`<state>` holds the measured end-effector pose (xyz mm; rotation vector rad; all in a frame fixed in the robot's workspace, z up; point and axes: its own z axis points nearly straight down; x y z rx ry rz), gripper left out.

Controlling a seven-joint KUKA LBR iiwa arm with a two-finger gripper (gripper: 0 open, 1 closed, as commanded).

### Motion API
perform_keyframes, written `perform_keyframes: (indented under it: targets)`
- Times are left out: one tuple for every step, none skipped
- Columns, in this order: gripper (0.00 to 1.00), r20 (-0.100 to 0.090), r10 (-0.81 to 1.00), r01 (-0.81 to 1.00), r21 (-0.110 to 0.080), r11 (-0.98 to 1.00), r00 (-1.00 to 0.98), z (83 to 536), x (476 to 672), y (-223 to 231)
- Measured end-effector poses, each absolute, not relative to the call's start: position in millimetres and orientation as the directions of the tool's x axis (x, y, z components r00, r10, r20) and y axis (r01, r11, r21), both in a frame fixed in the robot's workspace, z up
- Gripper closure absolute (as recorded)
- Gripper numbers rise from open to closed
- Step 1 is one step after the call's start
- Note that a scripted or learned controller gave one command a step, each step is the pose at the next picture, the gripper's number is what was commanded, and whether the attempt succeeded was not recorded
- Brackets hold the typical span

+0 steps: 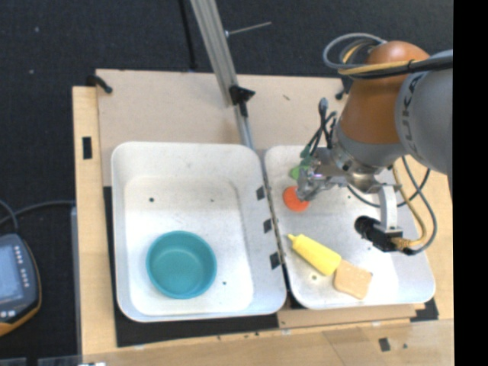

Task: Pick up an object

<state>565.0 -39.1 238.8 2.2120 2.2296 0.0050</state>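
Camera view: tan bench (175, 109) on dark carpet (91, 21), two white bins — left bin (130, 166) holding a teal bowl (181, 264). Small round orange object (294, 198) lies far-left in the right bin (381, 280), beneath the gripper (308, 183) — finger state indiscernible.
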Motion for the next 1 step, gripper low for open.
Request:
perform_keyframes:
  targets:
    - [1.00, 0.002, 1.000, 1.000, 0.003, 0.008, -0.008, 250.0, 582.4, 11.2]
